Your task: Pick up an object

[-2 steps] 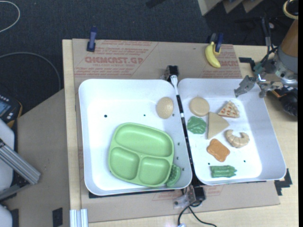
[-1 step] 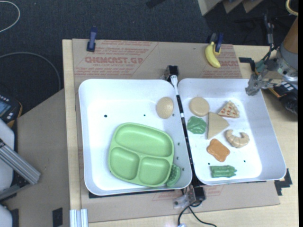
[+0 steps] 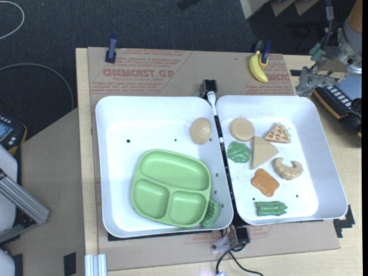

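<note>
Gripper [image 3: 310, 79] at upper right of frame, outside the right bin [image 3: 330, 171]; whether it is open or closed cannot be told, and nothing appears held. Risk: the food pieces, such as the triangular wedge [image 3: 263, 152] and green leaf [image 3: 238, 152], lie touching, so a descent may nudge neighbours or slip off. Bins sit on a cardboard-covered bench [image 3: 144, 68] over dark carpet.

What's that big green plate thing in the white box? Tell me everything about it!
The green tray looks like smooth plastic, pale green, with rounded corners and three compartments: one long one at the back and two smaller ones in front. It lies flat and right side up in the left bin, toward its front. A darker green leafy piece touches its front right corner.
</note>
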`<act>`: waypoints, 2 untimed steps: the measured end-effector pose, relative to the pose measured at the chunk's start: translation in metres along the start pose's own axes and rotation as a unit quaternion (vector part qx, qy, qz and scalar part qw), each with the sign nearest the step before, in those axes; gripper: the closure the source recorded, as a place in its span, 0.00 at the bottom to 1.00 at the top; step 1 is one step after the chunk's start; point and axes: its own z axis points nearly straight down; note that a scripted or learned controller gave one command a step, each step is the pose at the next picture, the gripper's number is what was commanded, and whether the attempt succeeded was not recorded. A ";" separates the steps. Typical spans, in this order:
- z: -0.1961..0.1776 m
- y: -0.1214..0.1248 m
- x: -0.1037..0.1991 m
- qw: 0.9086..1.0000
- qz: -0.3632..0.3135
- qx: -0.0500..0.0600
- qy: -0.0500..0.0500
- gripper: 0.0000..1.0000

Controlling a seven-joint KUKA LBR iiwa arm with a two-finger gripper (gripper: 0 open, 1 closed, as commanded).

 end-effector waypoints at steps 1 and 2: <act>-0.177 -0.009 0.041 1.000 0.001 -0.005 -0.001 1.00; -0.090 -0.028 0.044 1.000 0.005 0.010 0.001 1.00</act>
